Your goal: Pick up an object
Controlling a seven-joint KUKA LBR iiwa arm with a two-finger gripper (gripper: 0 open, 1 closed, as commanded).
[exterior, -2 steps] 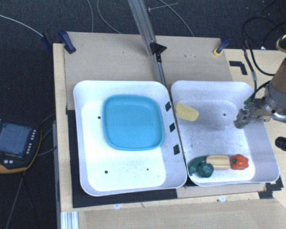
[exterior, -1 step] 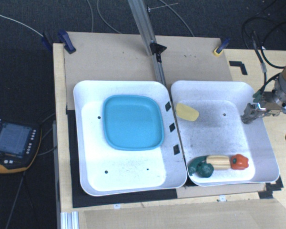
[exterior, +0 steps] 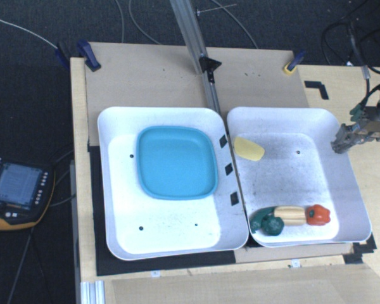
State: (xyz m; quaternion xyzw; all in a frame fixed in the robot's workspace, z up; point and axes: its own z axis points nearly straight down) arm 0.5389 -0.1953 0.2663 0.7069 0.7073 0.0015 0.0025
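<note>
In the right bin (exterior: 342,170) a pale yellow flat piece (exterior: 249,149) lies near the upper left corner. Along the bin's front edge lie a dark green lump (exterior: 267,223), a tan roll-shaped piece (exterior: 289,215) and a red tomato-like piece (exterior: 317,215), touching in a row. My gripper (exterior: 343,141) hangs at the bin's right rim, well to the right of the yellow piece and above the row of items. Nothing shows between its fingers.
The left bin (exterior: 114,170) holds a light blue square plate (exterior: 177,162). A metal pole (exterior: 190,27) rises from the back between the bins. Clamps sit at the bench's back corners. A handheld pendant (exterior: 16,192) lies off the bench at left.
</note>
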